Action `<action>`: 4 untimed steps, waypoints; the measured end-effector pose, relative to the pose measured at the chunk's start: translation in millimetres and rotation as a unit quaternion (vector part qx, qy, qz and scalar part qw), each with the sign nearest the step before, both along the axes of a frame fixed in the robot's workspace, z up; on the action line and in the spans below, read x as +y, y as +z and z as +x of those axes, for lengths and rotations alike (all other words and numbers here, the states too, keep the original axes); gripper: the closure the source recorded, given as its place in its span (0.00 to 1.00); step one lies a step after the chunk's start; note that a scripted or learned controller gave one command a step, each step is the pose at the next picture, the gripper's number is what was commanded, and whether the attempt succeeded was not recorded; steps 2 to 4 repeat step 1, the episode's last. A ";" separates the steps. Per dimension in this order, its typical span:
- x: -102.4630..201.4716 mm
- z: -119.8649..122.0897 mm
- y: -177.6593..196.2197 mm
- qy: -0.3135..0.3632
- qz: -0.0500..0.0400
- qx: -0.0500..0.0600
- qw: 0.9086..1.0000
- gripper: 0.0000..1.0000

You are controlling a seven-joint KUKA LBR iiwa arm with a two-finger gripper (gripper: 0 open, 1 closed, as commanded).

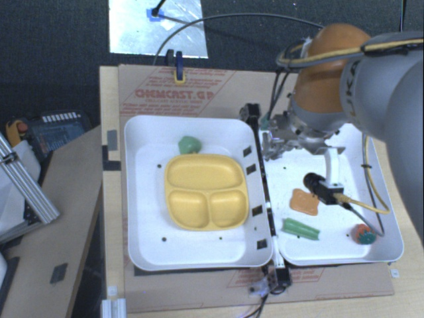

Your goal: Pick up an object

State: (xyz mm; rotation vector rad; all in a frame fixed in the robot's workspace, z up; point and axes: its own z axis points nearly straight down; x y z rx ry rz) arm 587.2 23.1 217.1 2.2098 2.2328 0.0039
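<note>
Over in the left bin (142, 197), a green lump (189, 144) sits just beside the yellow divided tray (202, 191). By the divider, the gripper (273, 146) hangs over the right bin's (331, 249) far-left corner; how wide it is, you cannot tell. An orange slab (305, 203) and a green pod (301, 228) lie near. Centre over one, clear of the wall, before descending.

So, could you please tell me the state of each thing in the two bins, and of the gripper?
yellow divided tray: flat, open side up, in the left bin
green lump: resting by the tray's far edge
orange piece: flat in the right bin
green stick: on its side, apart from the orange piece
small orange-and-teal thing: loose, near the right bin's corner
gripper: low by the right bin's left wall
</note>
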 end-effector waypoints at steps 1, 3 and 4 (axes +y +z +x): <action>50.9 10.2 -7.3 0.000 0.000 0.000 1.000 1.00; 50.9 10.2 -7.3 0.000 0.000 0.000 1.000 1.00; 50.9 10.2 -7.3 0.000 0.000 0.000 1.000 1.00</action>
